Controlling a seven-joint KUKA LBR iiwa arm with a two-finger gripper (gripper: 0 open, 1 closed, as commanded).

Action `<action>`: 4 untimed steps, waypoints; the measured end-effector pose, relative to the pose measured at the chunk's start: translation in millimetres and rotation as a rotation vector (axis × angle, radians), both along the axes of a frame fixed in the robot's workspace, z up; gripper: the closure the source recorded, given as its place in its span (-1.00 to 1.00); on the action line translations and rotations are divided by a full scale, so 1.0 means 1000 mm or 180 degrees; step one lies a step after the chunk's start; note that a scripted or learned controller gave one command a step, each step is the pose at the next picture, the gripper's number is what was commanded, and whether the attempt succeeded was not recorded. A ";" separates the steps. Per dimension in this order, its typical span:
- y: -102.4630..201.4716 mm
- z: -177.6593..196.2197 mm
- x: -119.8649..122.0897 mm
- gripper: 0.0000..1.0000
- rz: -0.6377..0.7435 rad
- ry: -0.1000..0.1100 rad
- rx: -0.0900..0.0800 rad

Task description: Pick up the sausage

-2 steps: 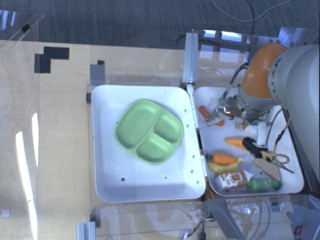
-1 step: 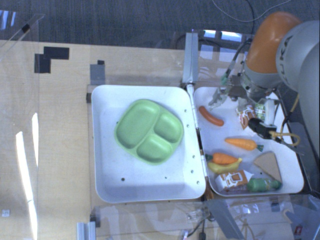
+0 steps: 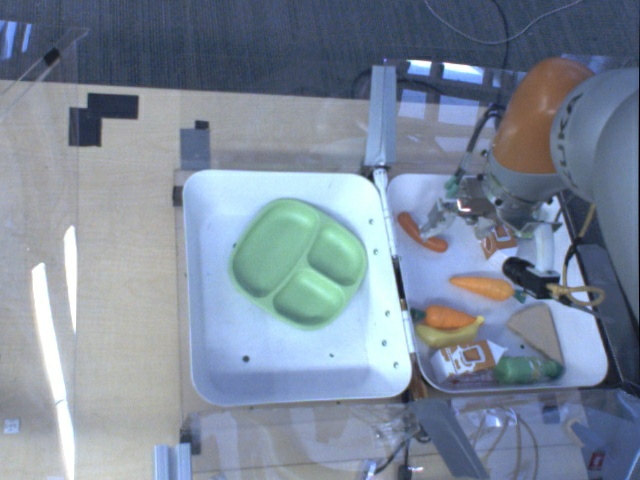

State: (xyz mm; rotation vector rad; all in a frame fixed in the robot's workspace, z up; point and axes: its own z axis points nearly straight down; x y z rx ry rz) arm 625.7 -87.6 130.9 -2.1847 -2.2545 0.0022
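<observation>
The sausage [image 3: 418,234], a short red-orange link, lies slantwise in the upper left of the right bin [image 3: 596,368], close to the wall between the bins. My gripper [image 3: 438,223] hangs right over the sausage's right end, with the arm reaching in from the right. The gripper body hides whether it touches the sausage.
The right bin also holds a carrot [image 3: 482,287], a second orange vegetable [image 3: 447,317] on a banana [image 3: 445,334], a small carton [image 3: 470,359], a green bottle [image 3: 526,370], a tan wedge [image 3: 540,330] and a small brown-white packet [image 3: 497,238]. A green divided plate [image 3: 298,262] sits in the left bin [image 3: 215,358].
</observation>
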 end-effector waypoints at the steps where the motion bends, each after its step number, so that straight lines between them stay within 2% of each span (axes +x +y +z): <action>1: -0.021 -0.025 0.014 -1.00 0.0430 -0.0011 0.0001; 2: -0.001 -0.045 0.044 -1.00 0.0877 -0.0006 -0.0001; 3: 0.001 -0.036 0.047 1.00 0.0888 -0.0027 0.0006; 4: 0.049 0.063 0.044 1.00 0.1186 -0.0016 0.0001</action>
